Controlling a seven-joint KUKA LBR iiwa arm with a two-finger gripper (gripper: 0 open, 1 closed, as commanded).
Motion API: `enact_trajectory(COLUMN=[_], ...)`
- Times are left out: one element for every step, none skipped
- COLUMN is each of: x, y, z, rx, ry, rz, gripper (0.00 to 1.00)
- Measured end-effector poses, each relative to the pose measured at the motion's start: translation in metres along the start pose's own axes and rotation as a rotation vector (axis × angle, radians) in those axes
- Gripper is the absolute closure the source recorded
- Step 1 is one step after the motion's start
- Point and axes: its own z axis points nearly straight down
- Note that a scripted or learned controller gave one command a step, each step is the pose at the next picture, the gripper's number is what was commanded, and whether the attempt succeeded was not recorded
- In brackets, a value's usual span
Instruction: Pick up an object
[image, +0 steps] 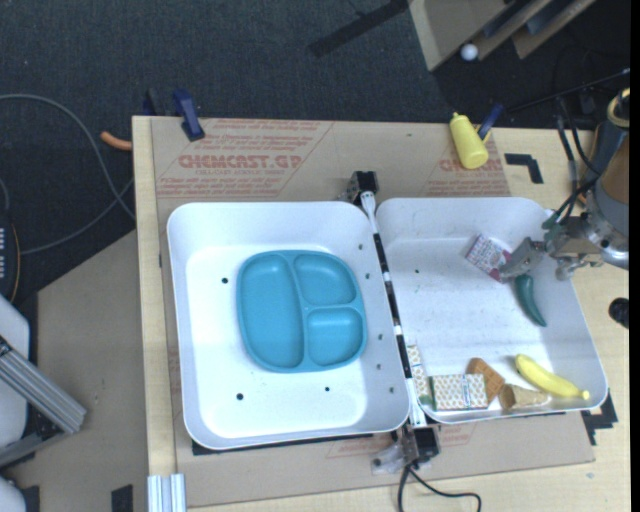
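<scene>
Leftward, the blue plate (300, 309) fills one bin (200, 235); the jaws (522, 262) (state indiscernible) hover beside a green pepper (529, 298).

Two white bins (200, 240), one blue plate (300, 308), roughly six small items (right bin) (545, 377).

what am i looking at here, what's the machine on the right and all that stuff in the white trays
One camera looks down at a slant on a bench with two shallow white bins. The left bin holds a blue divided plate. The right bin holds a small packet, a green pepper, a banana, a box and a brown item too small to name. The grey robot arm reaches in from the right; its end effector sits beside the packet. I can't tell whether it holds anything.
</scene>
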Motion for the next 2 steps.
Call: enact_trajectory(x=[-0.02, -0.018], y=[0.049, 0.106], z=[0.104, 0.104], rx=[0.001, 0.013], ry=[0.01, 0.017], rz=[-0.006, -0.003], gripper=[0.0, 0.0])
